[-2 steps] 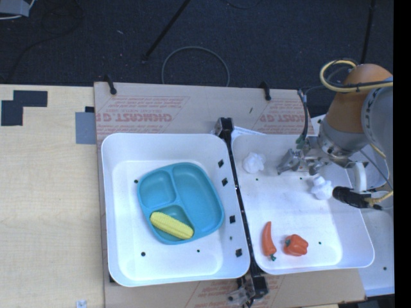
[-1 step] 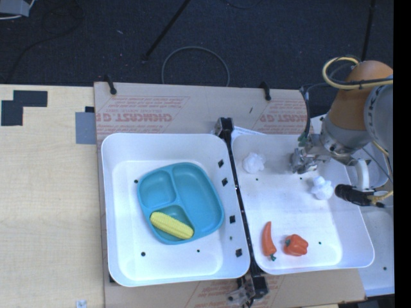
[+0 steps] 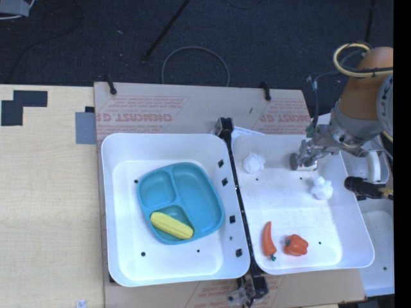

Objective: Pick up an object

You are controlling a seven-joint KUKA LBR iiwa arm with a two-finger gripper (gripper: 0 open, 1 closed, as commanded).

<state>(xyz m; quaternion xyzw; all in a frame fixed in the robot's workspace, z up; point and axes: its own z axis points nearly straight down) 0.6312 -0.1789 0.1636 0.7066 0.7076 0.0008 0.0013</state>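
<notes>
Tool (image 3: 304,160) above right bin (image 3: 359,262), grip state unclear.
Best to centre over white lump (image 3: 320,188) nearby, drop straight, then close.

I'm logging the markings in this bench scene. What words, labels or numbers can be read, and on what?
"GP CHEMCAST" or similar: red print, upside down and repeated, on the brown paper-faced board under the two white bins; letters blurred, so uncertain.
More red print on the board's front edge is too small to read.
</notes>
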